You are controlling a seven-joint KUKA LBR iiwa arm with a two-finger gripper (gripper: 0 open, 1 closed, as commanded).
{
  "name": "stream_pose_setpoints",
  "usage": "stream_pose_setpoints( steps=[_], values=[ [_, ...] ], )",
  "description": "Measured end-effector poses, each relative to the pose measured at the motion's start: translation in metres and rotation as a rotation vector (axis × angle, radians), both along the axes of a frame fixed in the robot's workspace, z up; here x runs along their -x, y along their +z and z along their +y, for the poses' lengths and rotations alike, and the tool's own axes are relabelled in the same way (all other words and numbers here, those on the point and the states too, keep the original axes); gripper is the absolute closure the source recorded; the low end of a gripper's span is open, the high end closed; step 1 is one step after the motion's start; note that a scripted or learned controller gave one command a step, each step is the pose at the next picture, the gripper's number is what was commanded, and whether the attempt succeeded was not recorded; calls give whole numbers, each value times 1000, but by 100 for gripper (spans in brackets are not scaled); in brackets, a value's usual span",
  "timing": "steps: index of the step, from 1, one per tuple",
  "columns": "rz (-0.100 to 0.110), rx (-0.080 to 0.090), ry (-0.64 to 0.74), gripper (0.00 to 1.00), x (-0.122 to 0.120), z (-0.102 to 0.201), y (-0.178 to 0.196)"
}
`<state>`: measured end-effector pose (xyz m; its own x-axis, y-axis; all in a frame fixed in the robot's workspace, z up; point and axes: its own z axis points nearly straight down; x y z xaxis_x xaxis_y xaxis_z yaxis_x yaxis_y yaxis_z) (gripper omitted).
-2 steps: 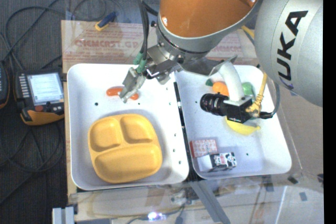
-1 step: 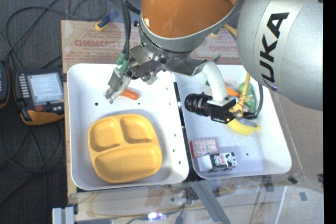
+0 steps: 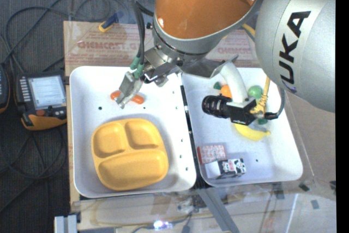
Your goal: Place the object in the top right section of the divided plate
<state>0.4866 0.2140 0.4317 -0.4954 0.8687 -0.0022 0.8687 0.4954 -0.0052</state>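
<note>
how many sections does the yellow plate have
3. The divided plate sits in the left bin: two smaller sections side by side along its far edge, at top left and top right, and one wide section across the near side.

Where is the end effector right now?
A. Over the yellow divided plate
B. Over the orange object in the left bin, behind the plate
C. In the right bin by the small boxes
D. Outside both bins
B: the end effector sits low at the orange object on the left bin floor, just beyond the far edge of the yellow divided plate.
</note>
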Motion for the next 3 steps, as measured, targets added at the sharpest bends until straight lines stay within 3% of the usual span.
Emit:
stream_pose_setpoints(
  steps=[1, 2, 3],
  values=[
    [1, -1, -86, 0, -30, 7, -1],
    [1, 0, -14, 0, 0, 7, 0],
    [2, 1, -250, 0, 1, 14, -1]
  ],
)
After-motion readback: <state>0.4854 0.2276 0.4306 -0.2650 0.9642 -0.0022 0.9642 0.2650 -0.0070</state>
